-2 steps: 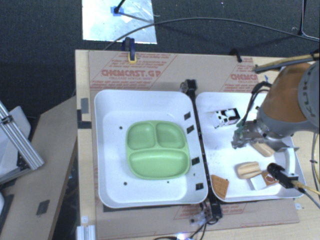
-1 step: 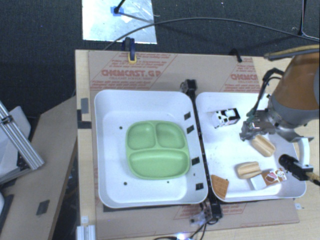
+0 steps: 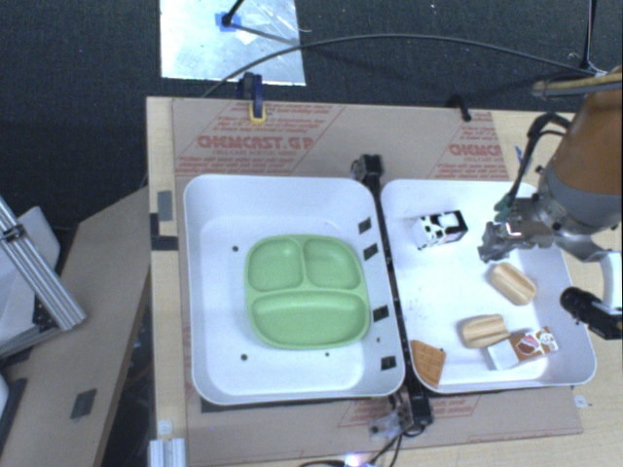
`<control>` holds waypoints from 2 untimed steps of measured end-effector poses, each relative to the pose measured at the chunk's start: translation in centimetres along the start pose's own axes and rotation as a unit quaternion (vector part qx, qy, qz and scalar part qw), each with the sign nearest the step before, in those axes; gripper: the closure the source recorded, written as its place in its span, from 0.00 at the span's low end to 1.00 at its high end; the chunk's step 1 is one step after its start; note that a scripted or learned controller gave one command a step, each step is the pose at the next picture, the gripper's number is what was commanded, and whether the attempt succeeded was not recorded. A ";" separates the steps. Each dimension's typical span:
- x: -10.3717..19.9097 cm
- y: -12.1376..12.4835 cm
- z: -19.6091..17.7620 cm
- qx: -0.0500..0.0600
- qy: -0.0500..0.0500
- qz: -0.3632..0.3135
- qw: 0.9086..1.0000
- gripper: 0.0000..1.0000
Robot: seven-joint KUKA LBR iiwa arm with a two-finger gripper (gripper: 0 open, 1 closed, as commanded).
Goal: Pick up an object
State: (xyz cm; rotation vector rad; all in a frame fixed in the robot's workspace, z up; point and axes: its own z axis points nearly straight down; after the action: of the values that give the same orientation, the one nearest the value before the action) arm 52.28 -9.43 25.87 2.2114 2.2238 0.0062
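Pincer (image 3: 494, 244) hovers between cow toy (image 3: 441, 229) and bread roll (image 3: 512, 283).

Two bins sit side by side on the surface (image 3: 321, 129). The left bin (image 3: 209, 261) holds a plate (image 3: 307, 292) in its middle. The right bin (image 3: 443, 290) holds the small things. A toy cow (image 3: 441, 229) lies near the back, close to the wall between the bins. A bread roll (image 3: 512, 283) lies to the right of the cow and nearer the front. A second roll (image 3: 483, 330) lies in front of that one. A small box (image 3: 522, 347) is just beside the second roll, on its right. A cracker (image 3: 427, 360) lies in the front left corner. The arm (image 3: 589, 163) hangs over the right side of this bin, behind the first roll.
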 end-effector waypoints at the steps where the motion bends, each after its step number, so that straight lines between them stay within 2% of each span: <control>1: 5.8 -0.2 1.5 0.003 0.002 -0.002 1.000 1.00; 2: 10.3 0.1 1.3 0.002 0.001 -0.001 1.000 1.00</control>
State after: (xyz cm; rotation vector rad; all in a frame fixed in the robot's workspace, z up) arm 52.36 0.85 24.58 2.2114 2.2304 0.0037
